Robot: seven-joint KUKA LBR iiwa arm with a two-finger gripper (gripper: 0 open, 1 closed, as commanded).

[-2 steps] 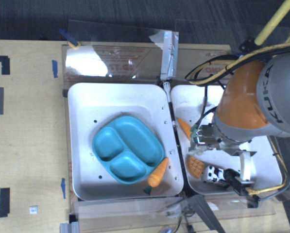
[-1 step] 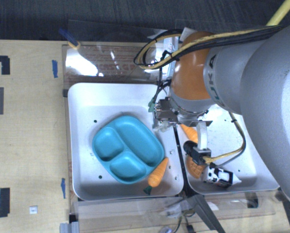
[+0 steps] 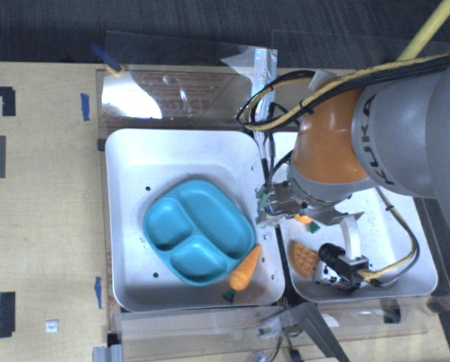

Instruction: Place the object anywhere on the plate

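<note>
A blue divided plate (image 3: pixel 199 229) lies tilted in the left white bin (image 3: pixel 134 164). An orange toy carrot (image 3: pixel 244 269) with a green stem rests on the bin floor, touching the plate's lower right rim. In the right bin (image 3: pixel 405 270) lies a tan waffle-like piece (image 3: pixel 303 258), and a small orange bit (image 3: pixel 306 220) peeks out under the wrist. My gripper (image 3: pixel 269 206) hangs over the wall between the two bins, just right of the plate's edge and above the carrot. Nothing shows between its fingers.
The grey arm with its orange band (image 3: pixel 326 145) covers most of the right bin. Black and yellow cables (image 3: pixel 285 100) loop above the bins' far edge. A clear plastic sheet (image 3: pixel 179 93) lies behind the left bin.
</note>
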